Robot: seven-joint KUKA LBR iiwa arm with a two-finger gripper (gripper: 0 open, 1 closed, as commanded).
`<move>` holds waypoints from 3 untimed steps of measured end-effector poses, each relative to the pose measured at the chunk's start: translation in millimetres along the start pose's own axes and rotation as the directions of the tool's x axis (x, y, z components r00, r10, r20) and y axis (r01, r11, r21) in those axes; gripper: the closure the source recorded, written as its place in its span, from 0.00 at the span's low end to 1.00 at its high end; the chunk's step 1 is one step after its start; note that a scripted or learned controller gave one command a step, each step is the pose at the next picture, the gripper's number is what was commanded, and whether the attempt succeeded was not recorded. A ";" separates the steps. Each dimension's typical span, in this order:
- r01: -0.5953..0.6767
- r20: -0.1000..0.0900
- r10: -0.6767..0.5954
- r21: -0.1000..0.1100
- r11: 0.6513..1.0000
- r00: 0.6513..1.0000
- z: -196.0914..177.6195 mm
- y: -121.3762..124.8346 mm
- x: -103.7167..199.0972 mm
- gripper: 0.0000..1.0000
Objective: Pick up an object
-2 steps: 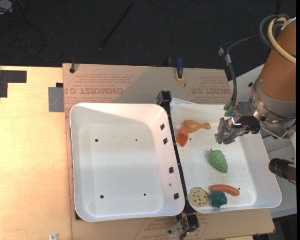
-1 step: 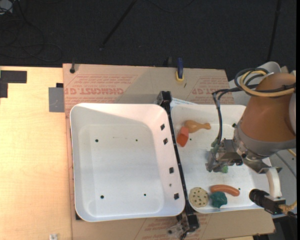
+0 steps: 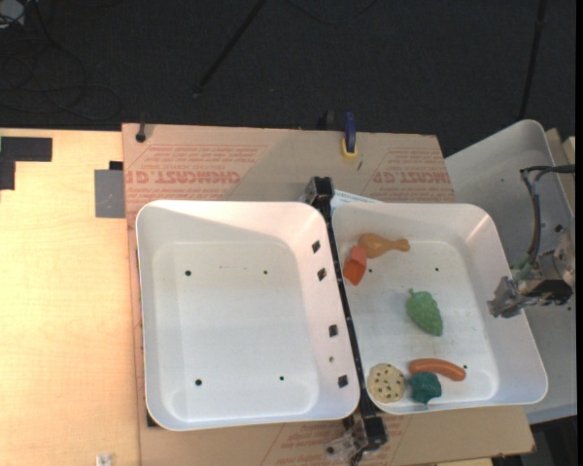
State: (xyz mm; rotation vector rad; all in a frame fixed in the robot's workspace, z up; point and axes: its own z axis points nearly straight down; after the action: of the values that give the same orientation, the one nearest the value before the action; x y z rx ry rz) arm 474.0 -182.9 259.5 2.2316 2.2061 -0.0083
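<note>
The end effector [image 3: 510, 299] hangs at the right bin's [image 3: 486, 226] right rim, holding nothing; its state I cannot tell, being too small and blurred. Inside the bin lie a green leafy toy [image 3: 425, 313], an orange carrot-like piece [image 3: 355, 264], a sausage [image 3: 437, 368] and a round cracker [image 3: 386, 382].

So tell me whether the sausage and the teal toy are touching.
Cannot tell. In the camera view the sausage lies just above the teal toy; their edges seem to meet, but no clear contact or gap shows.

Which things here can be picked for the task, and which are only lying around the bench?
For the job: orange carrot, tan drumstick, green leafy piece, red sausage, round cracker, teal piece, hand.

Lying about: blue clamp, cardboard sheet.
</note>
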 end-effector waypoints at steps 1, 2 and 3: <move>0.018 -0.005 -0.018 -0.016 1.000 1.000 -140.6 2.9 65.5 1.00; 0.020 -0.008 -0.020 0.003 1.000 1.000 -122.4 0.2 150.0 1.00; 0.010 -0.007 -0.010 0.015 1.000 1.000 0.4 1.8 146.6 1.00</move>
State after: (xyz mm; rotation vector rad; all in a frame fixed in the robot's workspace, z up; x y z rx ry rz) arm 477.5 -36.3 258.2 2.2313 2.2287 -0.0172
